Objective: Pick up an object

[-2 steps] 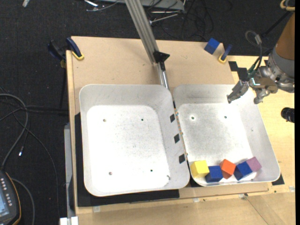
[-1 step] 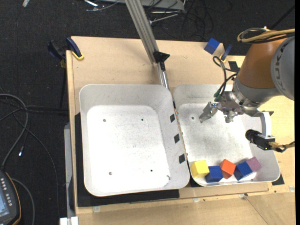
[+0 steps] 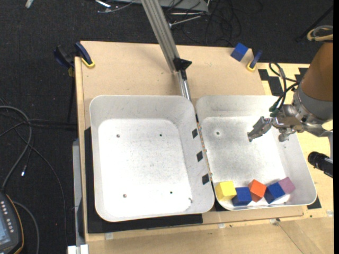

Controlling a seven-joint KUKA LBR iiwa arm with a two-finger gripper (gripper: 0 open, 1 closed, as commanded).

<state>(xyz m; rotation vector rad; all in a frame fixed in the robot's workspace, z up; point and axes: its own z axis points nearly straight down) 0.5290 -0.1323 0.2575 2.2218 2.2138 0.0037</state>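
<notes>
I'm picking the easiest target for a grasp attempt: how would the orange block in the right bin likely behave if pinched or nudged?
The orange block looks like a rigid cube, so probably stiff, with flat faces unlikely to roll. It sits wedged between two blue blocks, so a nudge would likely shift them too.

Lighting: even, bright, overhead; white bins (image 3: 143,110) near overexposed, speckled grain on their floors. Shadows: soft, short, under bin rims and the gripper (image 3: 258,130). Dark floor (image 3: 37,20) underexposed. Focus: slightly soft overall; arm (image 3: 318,83) at right edge blurred
</notes>
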